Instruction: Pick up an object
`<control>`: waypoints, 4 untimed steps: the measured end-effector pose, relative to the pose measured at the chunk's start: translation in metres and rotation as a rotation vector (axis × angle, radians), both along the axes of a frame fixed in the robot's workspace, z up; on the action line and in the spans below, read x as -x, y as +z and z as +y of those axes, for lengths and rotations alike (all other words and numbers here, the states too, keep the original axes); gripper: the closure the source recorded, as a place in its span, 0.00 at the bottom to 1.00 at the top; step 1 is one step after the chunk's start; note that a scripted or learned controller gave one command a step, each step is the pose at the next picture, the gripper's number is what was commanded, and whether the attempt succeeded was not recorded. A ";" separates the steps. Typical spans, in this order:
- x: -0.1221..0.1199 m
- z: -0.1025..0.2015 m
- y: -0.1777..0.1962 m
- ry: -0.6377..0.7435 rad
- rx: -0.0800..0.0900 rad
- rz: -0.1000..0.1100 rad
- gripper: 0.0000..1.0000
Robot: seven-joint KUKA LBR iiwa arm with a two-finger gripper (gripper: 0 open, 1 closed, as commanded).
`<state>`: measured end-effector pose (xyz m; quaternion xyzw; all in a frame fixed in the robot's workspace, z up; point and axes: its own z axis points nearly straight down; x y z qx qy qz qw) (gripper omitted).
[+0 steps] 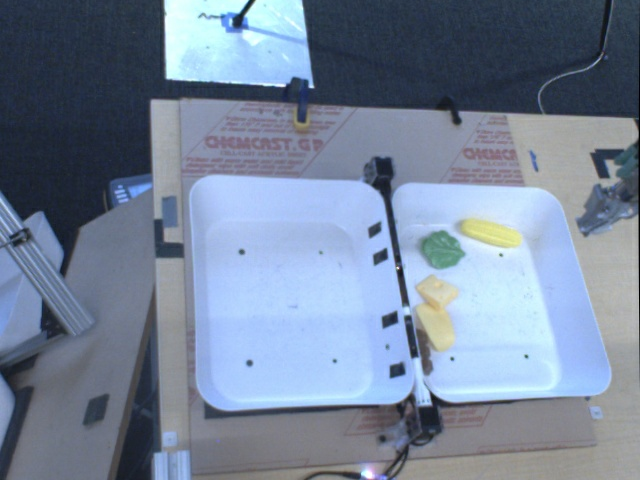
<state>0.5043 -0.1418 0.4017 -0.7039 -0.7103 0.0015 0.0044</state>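
Objects for the pick all sit in the right bin [570,298], bunched toward its 10 o'clock part beside the divider: a yellow corn-like piece [491,233] at 12 o'clock of the group, a green lump [441,249] just at its 8 o'clock, and two pale yellow pieces, one blocky [437,292] and one rounded [436,327], touching each other at 6 o'clock. The left bin [290,298] lies alongside on the desk [110,268], likely as the drop side. At 3 o'clock of the view the claw [606,208] hangs outside the bin's rim, well apart from everything; whether it is spread or pressed together I cannot tell. Parked there, it leaves the camera an unblocked look at the candidates.
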 end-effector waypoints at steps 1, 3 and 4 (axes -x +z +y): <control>-0.085 0.018 0.132 -0.001 0.008 -0.026 1.00; -0.165 0.114 0.079 -0.002 0.005 -0.020 1.00; -0.164 0.133 0.136 -0.003 0.004 -0.015 1.00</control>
